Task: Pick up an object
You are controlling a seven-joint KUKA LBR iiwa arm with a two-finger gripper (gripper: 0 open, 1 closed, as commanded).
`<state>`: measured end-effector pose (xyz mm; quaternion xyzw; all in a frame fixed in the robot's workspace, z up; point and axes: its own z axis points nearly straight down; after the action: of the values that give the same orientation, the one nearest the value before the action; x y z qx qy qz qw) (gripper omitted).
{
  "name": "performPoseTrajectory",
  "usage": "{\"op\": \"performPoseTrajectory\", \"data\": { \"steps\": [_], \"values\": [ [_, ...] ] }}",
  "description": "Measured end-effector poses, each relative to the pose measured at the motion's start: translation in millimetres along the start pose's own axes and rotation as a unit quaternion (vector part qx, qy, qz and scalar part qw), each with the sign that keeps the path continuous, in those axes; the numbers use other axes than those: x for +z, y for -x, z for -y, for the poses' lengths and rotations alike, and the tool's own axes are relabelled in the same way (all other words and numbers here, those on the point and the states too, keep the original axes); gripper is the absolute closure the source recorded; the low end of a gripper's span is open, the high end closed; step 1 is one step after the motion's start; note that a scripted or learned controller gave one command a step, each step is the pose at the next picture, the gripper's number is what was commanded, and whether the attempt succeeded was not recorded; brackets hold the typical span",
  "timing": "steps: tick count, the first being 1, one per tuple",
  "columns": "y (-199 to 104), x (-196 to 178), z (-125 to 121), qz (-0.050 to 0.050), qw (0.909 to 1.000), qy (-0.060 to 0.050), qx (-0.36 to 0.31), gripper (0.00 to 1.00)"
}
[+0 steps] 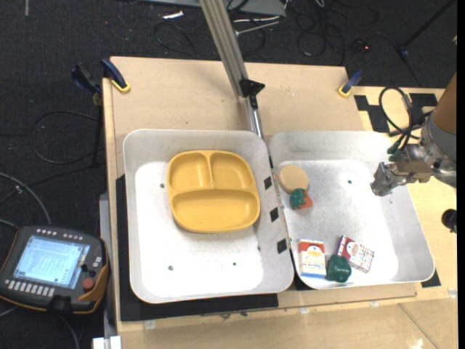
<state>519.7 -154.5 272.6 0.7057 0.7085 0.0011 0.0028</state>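
Fingers point(383, 182) hover over the right bin point(407, 224); their state cannot be determined. No object is grasped: tan disc point(293, 178) and cartons remain unpicked.

Two bins sit side by side on the counter point(182, 86). The left bin point(145, 267) holds a divided tray point(213, 190) toward its back. In the right bin point(407, 246), a round disc point(293, 177) lies near the left wall with a small toy point(300, 200) just in front; two cartons point(312, 258) point(357, 254) and a lump point(338, 268) cluster at the front. The hand point(383, 180) hangs over the right side.
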Motion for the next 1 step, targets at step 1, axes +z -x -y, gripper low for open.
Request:
{"op": "performPoseTrajectory", "data": {
  "steps": [1],
  "values": [
    [-54.4, 17.0, -7.4, -0.002, 1.0000, -0.003, -0.002, 1.00]
  ]
}}
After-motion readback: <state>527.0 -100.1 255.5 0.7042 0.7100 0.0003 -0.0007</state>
